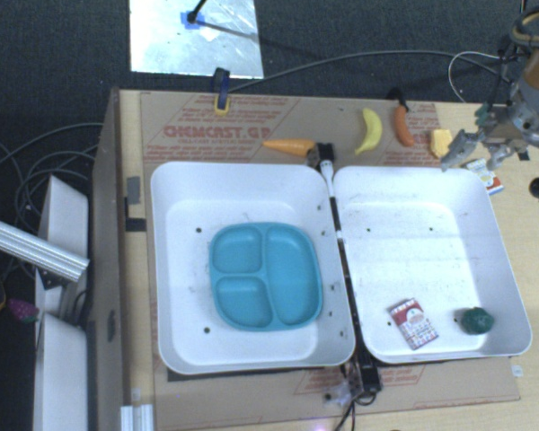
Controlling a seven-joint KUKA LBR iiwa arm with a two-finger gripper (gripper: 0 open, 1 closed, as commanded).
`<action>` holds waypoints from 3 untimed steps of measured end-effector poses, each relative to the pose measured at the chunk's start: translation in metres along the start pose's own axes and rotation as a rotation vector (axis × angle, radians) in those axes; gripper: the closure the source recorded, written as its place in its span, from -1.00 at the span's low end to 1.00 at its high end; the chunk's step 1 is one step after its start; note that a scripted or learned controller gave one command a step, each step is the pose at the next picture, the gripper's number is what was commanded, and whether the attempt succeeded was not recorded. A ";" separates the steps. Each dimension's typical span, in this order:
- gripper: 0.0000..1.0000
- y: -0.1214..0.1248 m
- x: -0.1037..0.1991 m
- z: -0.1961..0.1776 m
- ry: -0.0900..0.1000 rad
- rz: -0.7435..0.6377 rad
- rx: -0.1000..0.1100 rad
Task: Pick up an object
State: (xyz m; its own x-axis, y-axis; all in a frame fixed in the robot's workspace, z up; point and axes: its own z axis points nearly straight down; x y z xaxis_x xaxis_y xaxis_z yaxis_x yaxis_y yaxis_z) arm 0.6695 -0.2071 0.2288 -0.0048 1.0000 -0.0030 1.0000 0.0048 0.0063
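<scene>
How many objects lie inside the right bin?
2: a red-and-white card near the front wall, and a dark green lump in the front right corner of the right bin.

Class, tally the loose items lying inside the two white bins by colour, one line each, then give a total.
Blue, sectioned plastic plate: 1
Red-and-white flat card packet: 1
Dark green round lump: 1
Total: 3
</scene>
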 end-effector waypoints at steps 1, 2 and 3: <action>-1.00 -0.003 0.002 0.126 0.004 0.000 0.009; -1.00 -0.028 0.015 0.083 0.001 0.003 0.002; -1.00 -0.132 0.077 0.063 0.003 0.003 0.005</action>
State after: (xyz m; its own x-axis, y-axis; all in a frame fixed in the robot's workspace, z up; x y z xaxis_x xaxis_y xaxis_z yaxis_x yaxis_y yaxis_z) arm 0.5376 -0.1309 0.1646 -0.0017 1.0000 0.0005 1.0000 0.0017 0.0009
